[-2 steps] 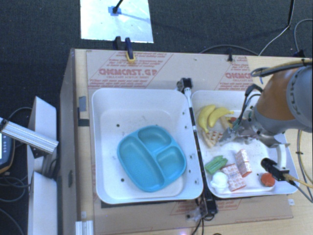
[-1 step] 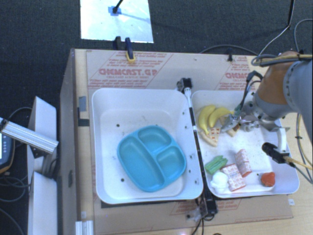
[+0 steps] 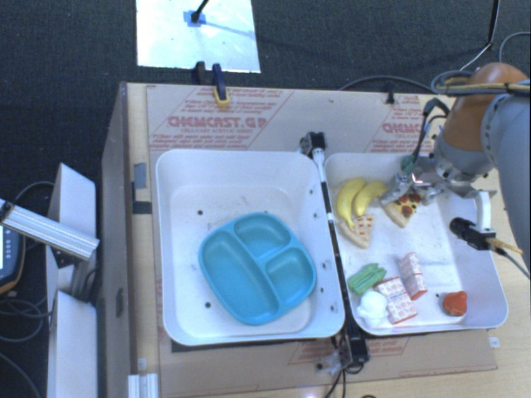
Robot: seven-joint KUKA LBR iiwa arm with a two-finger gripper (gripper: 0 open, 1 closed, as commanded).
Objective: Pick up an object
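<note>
Here, the hand low in the right bin, its grip state impossible to tell, pizza slice right under it, bananas just beside, blue plate in the left bin.

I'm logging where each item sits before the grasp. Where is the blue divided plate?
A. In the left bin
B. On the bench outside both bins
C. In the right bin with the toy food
A: the blue divided plate lies flat on the floor of the left bin, apart from the toy food in the right bin.

Grey arm, orange band, metal wrist
</note>
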